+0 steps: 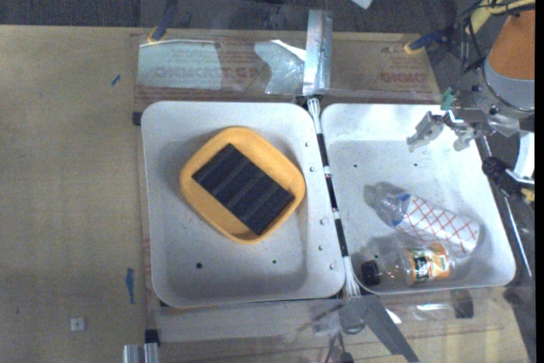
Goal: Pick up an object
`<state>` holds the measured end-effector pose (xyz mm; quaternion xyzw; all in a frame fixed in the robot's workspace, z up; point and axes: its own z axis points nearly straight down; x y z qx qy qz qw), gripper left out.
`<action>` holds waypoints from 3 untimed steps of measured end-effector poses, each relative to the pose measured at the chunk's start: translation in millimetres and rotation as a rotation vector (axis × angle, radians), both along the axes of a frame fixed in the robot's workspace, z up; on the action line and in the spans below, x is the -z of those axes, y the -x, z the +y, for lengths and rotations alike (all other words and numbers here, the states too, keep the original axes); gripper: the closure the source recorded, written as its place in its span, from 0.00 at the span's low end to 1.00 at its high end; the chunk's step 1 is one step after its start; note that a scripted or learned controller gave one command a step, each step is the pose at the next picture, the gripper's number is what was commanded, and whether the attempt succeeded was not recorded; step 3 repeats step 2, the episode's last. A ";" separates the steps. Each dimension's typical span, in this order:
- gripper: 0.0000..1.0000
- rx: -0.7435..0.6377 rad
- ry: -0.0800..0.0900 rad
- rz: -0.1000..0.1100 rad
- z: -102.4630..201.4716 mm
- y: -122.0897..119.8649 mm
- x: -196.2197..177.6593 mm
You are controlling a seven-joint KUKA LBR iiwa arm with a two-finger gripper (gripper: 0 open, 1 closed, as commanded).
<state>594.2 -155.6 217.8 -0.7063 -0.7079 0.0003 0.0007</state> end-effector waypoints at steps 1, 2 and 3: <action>0.00 0.025 0.000 0.000 58.4 50.4 97.7; 0.00 -0.035 -0.003 0.000 7.8 74.0 120.9; 0.00 -0.035 -0.003 0.000 7.8 74.0 120.9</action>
